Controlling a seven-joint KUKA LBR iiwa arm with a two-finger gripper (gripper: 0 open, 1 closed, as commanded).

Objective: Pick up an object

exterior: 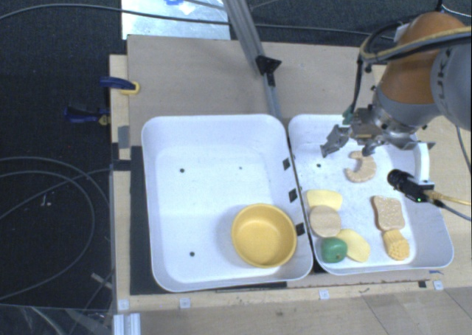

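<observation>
Croissant piece (pixel 360 170) lies just under the spread, empty pincer (pixel 350 144), bin floor around it bare.

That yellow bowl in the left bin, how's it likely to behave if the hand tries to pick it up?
The yellow bowl looks like rigid plastic, so probably stiff and light. Its round, smooth wall may slip between two fingers; gripping the rim seems safer. It sits upright against the bin edge, so a push would likely slide it rather than tip it.

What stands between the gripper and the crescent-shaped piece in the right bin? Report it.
Nothing visible does. The gripper hangs over the right bin, with the crescent-shaped piece just below it in the picture. The other food pieces lie nearer the bin's front edge.
</observation>
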